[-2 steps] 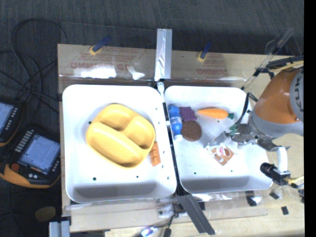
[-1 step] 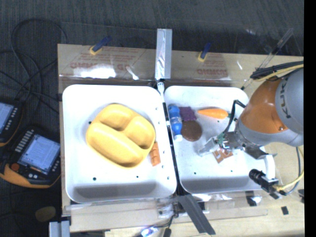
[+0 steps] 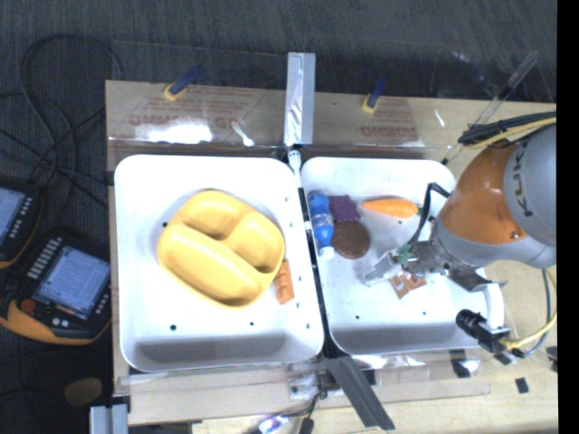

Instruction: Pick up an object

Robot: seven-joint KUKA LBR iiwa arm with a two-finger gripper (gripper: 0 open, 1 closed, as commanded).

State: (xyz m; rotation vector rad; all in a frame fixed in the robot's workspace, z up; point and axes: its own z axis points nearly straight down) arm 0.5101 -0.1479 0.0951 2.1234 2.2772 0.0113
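Note:
My gripper (image 3: 394,271) is low inside the right bin (image 3: 380,333), just right of its middle, under the grey and orange arm (image 3: 488,211). A small reddish-brown piece (image 3: 410,284) lies right at the gripper's tip; I cannot tell whether it is held. To the left of the gripper lie a brown round object (image 3: 351,239), a purple block (image 3: 343,208) and a blue bottle (image 3: 320,221) along the bin's left wall. An orange carrot-shaped object (image 3: 390,208) rests toward the back of the bin.
The left bin (image 3: 145,333) holds a large yellow bun-shaped object (image 3: 220,245) and a small orange piece (image 3: 284,283) by its right wall. A raised divider (image 3: 308,269) separates the bins. Cables and a handheld pendant (image 3: 56,283) lie off the bench at left.

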